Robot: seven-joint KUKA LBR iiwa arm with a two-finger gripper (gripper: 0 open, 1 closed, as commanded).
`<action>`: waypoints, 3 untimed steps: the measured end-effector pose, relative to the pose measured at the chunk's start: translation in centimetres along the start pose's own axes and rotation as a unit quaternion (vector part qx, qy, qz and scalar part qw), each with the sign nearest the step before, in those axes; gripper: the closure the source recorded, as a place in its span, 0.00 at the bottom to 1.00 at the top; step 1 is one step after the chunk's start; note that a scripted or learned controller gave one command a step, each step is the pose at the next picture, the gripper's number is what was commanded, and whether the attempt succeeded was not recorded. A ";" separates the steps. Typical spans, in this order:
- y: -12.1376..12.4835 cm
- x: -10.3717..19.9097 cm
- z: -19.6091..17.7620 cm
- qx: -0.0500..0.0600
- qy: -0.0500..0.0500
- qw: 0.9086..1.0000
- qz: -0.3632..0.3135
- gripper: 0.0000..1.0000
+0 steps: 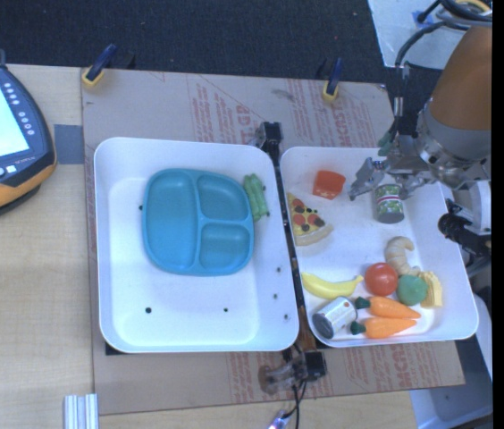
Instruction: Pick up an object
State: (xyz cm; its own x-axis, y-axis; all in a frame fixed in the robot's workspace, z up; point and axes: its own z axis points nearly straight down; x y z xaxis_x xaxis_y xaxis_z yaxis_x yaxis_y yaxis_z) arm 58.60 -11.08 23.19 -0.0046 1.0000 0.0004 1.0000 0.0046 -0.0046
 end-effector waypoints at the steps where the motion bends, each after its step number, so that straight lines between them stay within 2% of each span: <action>1: -1.4 -1.6 13.2 0.001 0.000 1.000 0.000 0.00; 2: 7.1 -2.8 14.0 0.000 0.000 1.000 0.000 0.00; 3: 7.1 1.8 14.0 0.000 0.000 1.000 0.000 0.00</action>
State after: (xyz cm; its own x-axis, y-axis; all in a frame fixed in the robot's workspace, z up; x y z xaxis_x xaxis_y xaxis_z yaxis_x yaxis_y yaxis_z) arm 65.61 -9.21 9.18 -0.0054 1.0000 -0.0002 1.0000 0.0054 -0.0056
